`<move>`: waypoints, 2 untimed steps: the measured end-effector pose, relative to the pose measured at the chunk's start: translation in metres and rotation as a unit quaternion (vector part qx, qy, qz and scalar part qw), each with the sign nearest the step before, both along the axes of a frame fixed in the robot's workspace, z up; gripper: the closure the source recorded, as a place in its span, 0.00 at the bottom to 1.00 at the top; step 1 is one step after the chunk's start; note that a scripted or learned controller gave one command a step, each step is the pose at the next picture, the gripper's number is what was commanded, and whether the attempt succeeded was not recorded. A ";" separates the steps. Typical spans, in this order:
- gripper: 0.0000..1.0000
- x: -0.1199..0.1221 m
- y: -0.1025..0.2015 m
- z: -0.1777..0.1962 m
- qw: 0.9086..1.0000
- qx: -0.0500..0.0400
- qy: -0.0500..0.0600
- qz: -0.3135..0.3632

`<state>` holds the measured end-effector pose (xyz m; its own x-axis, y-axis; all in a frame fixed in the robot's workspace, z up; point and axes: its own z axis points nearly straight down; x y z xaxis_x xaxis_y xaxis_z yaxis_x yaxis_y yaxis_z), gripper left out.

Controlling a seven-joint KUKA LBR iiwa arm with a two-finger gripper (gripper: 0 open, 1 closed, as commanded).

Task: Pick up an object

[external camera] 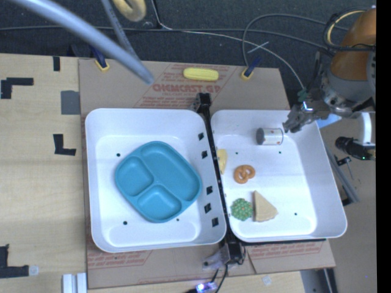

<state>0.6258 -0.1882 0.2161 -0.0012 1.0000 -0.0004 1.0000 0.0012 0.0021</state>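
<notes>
The arm comes in from the right, and its gripper (294, 119) hangs over the top right corner of the right bin (305, 182). Just beside it, to the left, a small grey can (269, 136) lies on its side on the bin floor. I cannot tell if the gripper is wide or narrow, and nothing shows between its tips.

Lower in that bin sit a pretzel (244, 174), a green ball (241, 209) and a wedge of bread (264, 207). A bit of yellow cheese (222, 161) rests against the left wall. The left bin (104, 133) has a blue tray (157, 180) in it.

I think the can is the nearest thing to grab. It is round, so a touch from one side could make it roll away. The gripper is also close to the bin's rim, so it could bump the wall on the way down. If it closes too far right, it will catch only air.
</notes>
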 end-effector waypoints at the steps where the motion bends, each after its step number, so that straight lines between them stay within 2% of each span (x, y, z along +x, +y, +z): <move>1: 1.00 -0.005 0.050 0.000 1.000 0.001 0.002 0.002; 2: 1.00 0.004 0.101 0.011 1.000 0.001 0.001 0.003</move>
